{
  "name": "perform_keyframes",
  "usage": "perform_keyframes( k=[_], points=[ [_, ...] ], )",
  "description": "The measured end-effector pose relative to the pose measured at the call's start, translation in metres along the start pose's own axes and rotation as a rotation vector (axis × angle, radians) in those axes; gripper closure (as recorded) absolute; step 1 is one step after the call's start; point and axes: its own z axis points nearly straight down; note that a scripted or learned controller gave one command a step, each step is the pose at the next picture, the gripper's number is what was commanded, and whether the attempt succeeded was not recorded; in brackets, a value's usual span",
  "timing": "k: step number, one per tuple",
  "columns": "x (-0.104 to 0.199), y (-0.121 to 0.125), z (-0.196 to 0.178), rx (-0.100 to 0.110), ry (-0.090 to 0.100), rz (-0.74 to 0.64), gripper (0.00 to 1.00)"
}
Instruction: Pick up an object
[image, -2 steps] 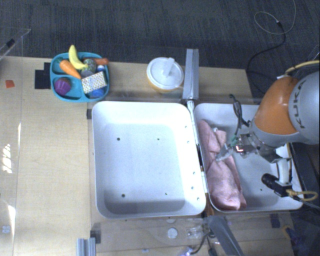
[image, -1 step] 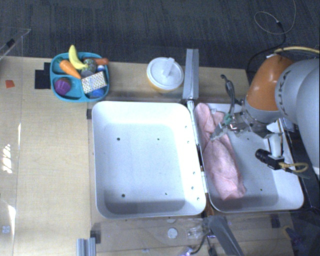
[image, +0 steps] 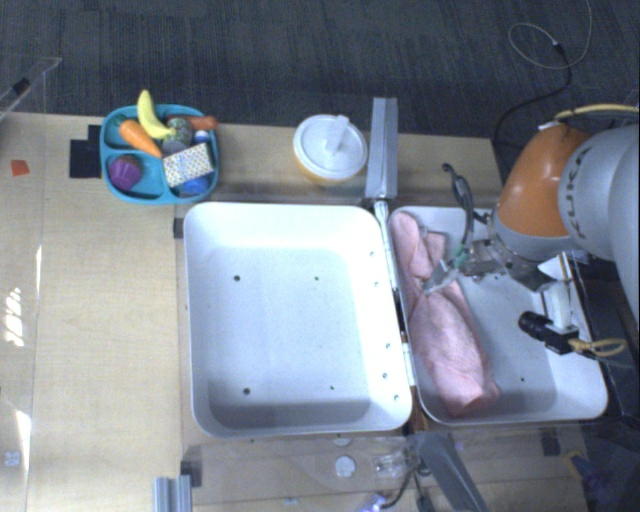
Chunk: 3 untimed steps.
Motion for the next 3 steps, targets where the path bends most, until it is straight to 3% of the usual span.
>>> perform_keyframes(
  k=[1, 2, 3],
  points=[
    [-0.031, 0.000, -0.002, 0.010, 0.002, 0.044, 0.00],
    [-0.009, -0.009, 0.000, 0.003, -0.002, 0.285, 0.00],
    [0.013, -0.038, -0.001, -0.002, -0.001, 0.181, 0.00]
  ],
)
